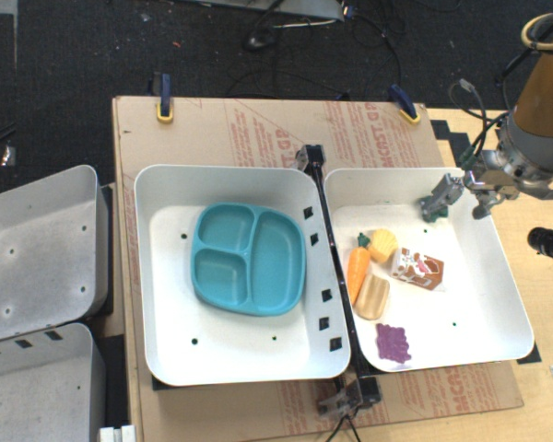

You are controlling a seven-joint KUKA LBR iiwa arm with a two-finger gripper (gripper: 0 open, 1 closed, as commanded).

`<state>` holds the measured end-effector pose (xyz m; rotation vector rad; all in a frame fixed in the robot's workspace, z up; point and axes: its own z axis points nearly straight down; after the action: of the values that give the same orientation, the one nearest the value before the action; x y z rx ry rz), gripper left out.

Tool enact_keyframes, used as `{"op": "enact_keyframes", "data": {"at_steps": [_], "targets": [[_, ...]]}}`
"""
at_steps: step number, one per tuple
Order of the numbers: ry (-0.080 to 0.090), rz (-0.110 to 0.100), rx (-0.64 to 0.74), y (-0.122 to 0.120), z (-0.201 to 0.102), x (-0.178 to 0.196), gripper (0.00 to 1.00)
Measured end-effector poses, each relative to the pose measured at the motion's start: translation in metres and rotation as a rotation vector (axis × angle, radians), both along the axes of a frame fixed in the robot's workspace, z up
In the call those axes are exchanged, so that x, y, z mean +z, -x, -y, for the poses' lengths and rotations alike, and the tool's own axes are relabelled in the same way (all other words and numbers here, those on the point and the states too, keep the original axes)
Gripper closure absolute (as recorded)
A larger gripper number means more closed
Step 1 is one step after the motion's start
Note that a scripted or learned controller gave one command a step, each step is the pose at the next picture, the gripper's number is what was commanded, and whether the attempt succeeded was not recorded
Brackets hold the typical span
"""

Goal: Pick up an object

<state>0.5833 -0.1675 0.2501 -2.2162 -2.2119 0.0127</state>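
We're hovering the spread, empty hand (458,201) over the right shallow white bin's (498,274) far edge. The toys are sitting mid-bin: orange plastic carrot (358,273), yellow corn piece (382,244), small brown-and-white carton (417,269). We're thinking the carton, nearest the hand, is the easiest target.

A robotics lab is seen here. Two white bins (166,247) are set side by side on a cardboard sheet (249,127), which is held by clamps (164,99) at its far edge. Beyond the sheet, loose cables (369,26) are strewn over a dark speckled floor (64,53). Spare white trays (37,247) are parked left of the sheet.
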Motion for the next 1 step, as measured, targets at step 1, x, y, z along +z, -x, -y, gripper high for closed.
{"op": "enact_keyframes", "data": {"at_steps": [1], "targets": [[0.002,0.013,0.003,-0.0022,-0.0009,0.008,0.0]]}}
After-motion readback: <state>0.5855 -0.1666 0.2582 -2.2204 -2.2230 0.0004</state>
